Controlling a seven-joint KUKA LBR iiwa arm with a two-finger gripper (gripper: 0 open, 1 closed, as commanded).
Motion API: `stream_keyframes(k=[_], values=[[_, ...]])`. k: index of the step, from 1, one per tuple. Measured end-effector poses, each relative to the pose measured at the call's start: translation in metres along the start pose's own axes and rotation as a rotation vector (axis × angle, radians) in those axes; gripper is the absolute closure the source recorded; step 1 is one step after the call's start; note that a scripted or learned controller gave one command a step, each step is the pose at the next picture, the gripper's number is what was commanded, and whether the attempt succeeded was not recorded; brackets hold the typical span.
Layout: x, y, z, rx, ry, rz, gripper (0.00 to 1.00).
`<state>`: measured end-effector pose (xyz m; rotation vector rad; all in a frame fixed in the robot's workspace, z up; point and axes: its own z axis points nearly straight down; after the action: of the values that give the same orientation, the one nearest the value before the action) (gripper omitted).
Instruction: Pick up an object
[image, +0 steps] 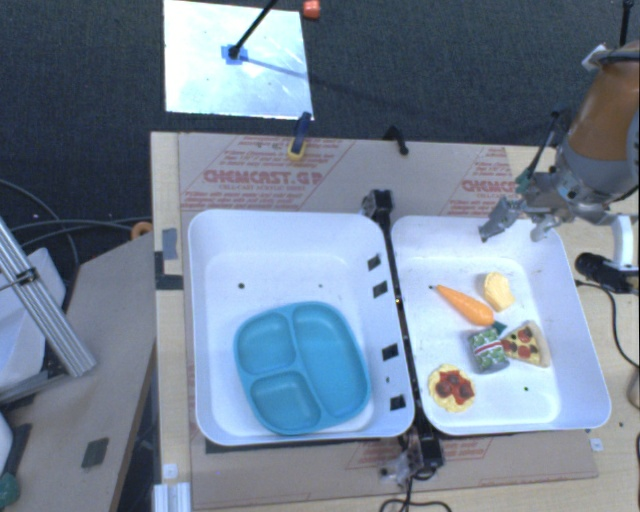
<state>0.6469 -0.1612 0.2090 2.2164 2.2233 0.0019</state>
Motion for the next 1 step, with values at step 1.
stream_keyframes(k=[1], values=[[-0.047,0.0116,0.1318,0.009,0.001,0.005,0.0]])
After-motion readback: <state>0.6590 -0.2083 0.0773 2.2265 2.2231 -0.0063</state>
